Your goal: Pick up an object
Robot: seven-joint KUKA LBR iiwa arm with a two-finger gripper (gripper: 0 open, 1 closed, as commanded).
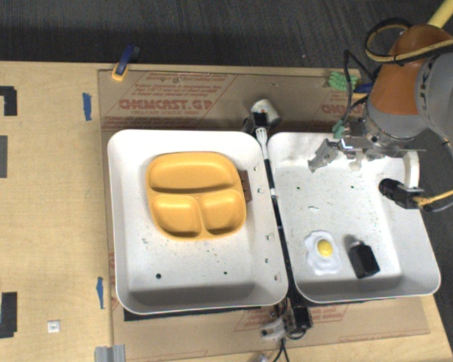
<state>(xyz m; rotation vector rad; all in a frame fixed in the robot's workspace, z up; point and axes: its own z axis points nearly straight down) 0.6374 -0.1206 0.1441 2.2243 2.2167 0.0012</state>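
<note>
You have a yellow tray (pixel 196 194) in the left bin (pixel 128 262), egg (pixel 322 251) and black block (pixel 363 259) close together at the right bin's (pixel 408 277) front; the gripper (pixel 322 157), seemingly spread and empty, risks nudging both.

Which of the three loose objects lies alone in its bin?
The yellow three-compartment plastic tray, alone in the left white bin; fried-egg toy and black block share the right.

A robotics lab bench: beneath the gripper (pixel 322 157) sits a white bin (pixel 415 274) on a printed cardboard sheet (pixel 174 96), with blue tape marks (pixel 87 105) and black floor markers (pixel 1 101) well left of it.
</note>
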